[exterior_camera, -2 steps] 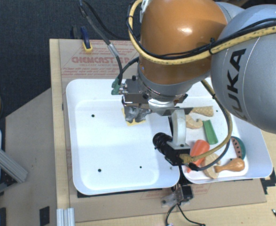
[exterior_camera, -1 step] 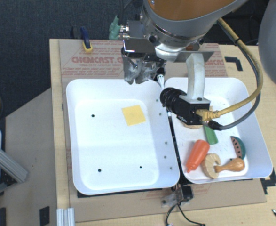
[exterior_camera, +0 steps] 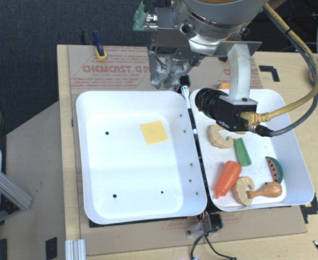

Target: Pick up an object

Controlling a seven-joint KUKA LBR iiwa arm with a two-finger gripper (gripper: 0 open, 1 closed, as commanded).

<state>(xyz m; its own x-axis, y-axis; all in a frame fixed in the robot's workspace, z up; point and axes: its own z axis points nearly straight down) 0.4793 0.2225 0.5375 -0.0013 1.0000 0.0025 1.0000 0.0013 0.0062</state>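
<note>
The arm's gripper [exterior_camera: 169,77] hangs over the bench's back edge, just beyond the rim where the two bins meet; from where I stand I cannot tell how it is set, since the wrist housing covers it. Nothing is seen carried.

Left bin [exterior_camera: 93,145]: one flat yellow square, seemingly a toy cheese slice [exterior_camera: 154,132], lying alone near the middle.

Right bin [exterior_camera: 297,145]: a crowded cluster of toy food. A pale bread-like piece [exterior_camera: 219,138] lies just beside a green stick [exterior_camera: 242,151]; below them an orange carrot [exterior_camera: 227,179] touches a tan drumstick-like piece [exterior_camera: 256,190], with a watermelon slice [exterior_camera: 274,169] near the outer wall. A black camera unit [exterior_camera: 224,110] on a white bracket overhangs the bin's back part.

Judged risks: any of these would satisfy the task, but none is yet under the tool. In the cluster, a descent could straddle two touching pieces, nudge neighbours, or let the rounded carrot squirt sideways. The thin cheese slice may defeat a pinch entirely, the tips scraping the floor. A descent close to the shared rim could strike the rim itself.
</note>
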